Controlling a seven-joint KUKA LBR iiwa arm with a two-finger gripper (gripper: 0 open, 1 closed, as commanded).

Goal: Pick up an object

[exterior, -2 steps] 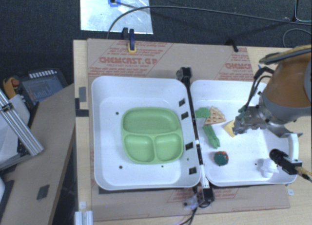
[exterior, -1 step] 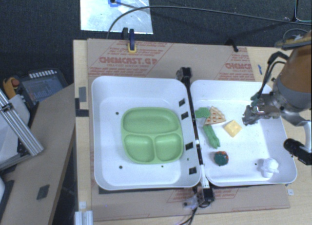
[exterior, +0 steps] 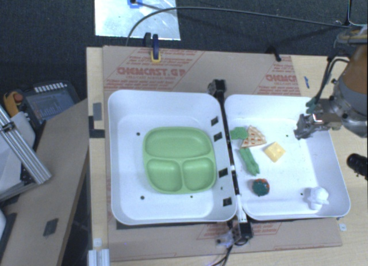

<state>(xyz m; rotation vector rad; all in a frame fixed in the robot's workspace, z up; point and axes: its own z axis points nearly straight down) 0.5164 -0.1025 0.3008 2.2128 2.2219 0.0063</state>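
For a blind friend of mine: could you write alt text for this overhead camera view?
A robot gripper hovers over the right white bin, which holds a waffle piece, yellow block, green strip and white toy. The left bin holds a green divided tray.

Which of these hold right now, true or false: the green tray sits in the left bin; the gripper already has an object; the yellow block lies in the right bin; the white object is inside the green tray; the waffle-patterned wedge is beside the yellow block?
1. The green tray sits in the left bin. True.
2. The gripper already has an object. False: nothing shows between its fingers; it hangs over the right bin's right part.
3. The yellow block lies in the right bin. True.
4. The white object is inside the green tray. False: it lies near the right bin's front right corner.
5. The waffle-patterned wedge is beside the yellow block. True.
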